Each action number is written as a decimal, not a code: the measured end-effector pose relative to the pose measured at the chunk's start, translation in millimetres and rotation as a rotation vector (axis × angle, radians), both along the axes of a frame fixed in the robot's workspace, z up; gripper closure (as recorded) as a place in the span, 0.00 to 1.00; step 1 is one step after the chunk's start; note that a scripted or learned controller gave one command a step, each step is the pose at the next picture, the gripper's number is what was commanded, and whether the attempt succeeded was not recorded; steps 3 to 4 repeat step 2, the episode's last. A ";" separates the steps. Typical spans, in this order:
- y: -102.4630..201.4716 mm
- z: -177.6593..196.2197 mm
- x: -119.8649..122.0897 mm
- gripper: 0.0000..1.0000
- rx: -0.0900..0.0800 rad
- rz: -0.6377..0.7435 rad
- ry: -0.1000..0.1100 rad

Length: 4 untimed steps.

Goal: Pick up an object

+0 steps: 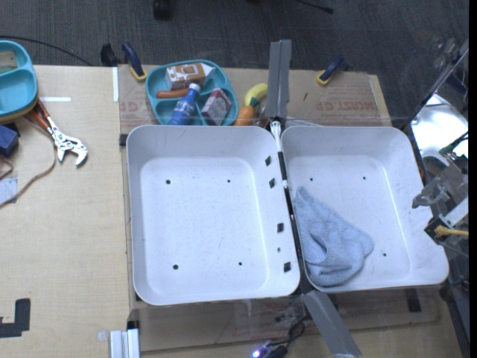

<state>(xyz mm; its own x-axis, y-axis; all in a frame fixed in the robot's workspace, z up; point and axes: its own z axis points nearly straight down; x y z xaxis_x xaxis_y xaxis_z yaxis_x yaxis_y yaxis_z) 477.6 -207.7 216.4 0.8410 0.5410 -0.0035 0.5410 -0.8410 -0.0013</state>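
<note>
A crumpled grey cloth (pixel 328 241) lies in the right bin (pixel 395 162), against its left wall and reaching toward the front edge. My gripper (pixel 441 203) hangs at the right rim of that bin, well to the right of the cloth and apart from it. It is partly cut off by the view's edge, and nothing shows in its grasp.
The left bin (pixel 149 200) stands beside the right one, with a grey divider post (pixel 279 77) behind them. A teal tray (pixel 192 92) with small items, a banana (pixel 256 93) and clamps sit at the back. A wrench (pixel 67 146) lies on the left table.
</note>
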 end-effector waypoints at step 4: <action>-12.7 -84.2 -0.4 0.00 0.003 -0.208 0.001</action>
